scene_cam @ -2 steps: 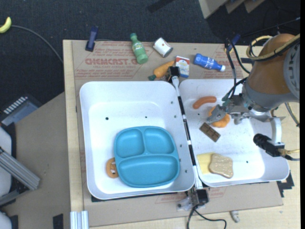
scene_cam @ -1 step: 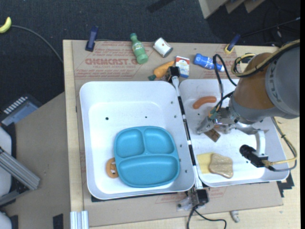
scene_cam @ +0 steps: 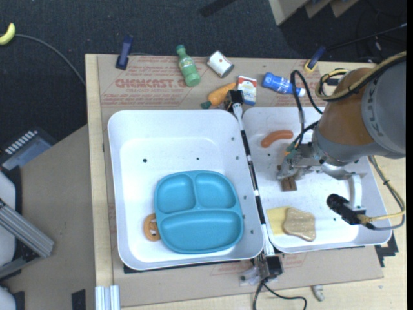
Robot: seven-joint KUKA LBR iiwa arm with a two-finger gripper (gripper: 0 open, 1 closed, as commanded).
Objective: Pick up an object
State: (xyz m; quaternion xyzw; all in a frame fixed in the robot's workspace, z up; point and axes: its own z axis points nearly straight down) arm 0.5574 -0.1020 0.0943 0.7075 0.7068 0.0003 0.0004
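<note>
Gripper [scene_cam: 288,176] low in right bin [scene_cam: 342,234], over a small brown object [scene_cam: 288,185].
Finger state unclear; sausage [scene_cam: 277,138] just behind.

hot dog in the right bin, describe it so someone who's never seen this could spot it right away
Find the right white bin, the one the arm reaches into. At its far end, away from the yellow cheese slice and tan bread, lies the hot dog. It is the bin's one orange-red thing, a short curved sausage.
</note>
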